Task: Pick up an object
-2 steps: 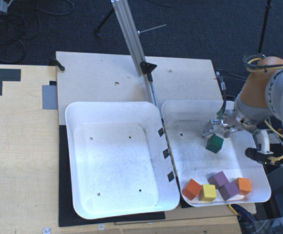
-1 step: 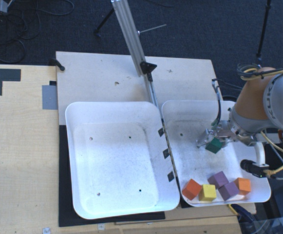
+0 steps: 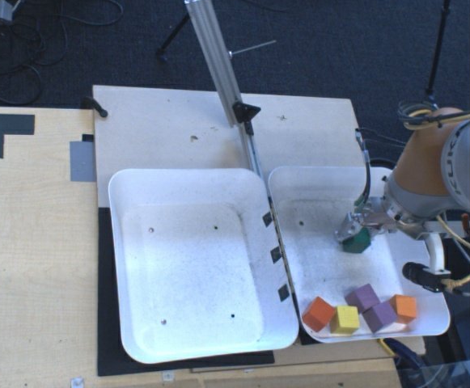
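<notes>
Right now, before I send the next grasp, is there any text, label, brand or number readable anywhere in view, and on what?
None readable.
Blocks at the right bin's near edge, such as the yellow block: plain faces, no lettering.
Green block at the gripper: no marking visible.
Left bin: dark specks, no text.
Grey patches on the wooden bench: blank.

Green block (image 3: 357, 242) sits mid right bin (image 3: 315, 192), at the gripper (image 3: 351, 229).

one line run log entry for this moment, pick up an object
end effector: low in right bin, at green block | grasp: unclear | other blocks: near edge of right bin | left bin: no blocks
</notes>
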Motion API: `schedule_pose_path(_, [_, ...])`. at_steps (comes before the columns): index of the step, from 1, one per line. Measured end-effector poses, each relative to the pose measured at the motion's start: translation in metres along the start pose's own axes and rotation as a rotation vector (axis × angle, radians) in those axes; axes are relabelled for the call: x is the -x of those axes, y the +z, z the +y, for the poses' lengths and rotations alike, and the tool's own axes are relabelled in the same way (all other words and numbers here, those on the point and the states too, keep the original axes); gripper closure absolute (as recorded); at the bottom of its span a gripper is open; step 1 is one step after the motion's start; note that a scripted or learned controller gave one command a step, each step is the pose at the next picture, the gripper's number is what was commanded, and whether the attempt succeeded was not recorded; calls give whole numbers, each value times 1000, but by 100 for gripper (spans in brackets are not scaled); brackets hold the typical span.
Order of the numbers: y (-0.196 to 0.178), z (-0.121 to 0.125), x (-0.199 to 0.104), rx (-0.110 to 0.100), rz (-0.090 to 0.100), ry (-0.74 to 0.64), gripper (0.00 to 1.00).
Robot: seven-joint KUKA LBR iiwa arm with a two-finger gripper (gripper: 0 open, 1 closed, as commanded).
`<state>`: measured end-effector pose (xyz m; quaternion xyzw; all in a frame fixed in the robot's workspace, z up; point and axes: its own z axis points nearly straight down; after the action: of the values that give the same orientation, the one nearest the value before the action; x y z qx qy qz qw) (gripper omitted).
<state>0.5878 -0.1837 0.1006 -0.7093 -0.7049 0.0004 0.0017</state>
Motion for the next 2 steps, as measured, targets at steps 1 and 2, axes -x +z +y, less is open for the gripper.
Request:
schedule_pose_path(1, [8,18,-50,7,-4,-10,100])
schedule_pose_path(2, [-95,46,-131,9,0,-13,100])
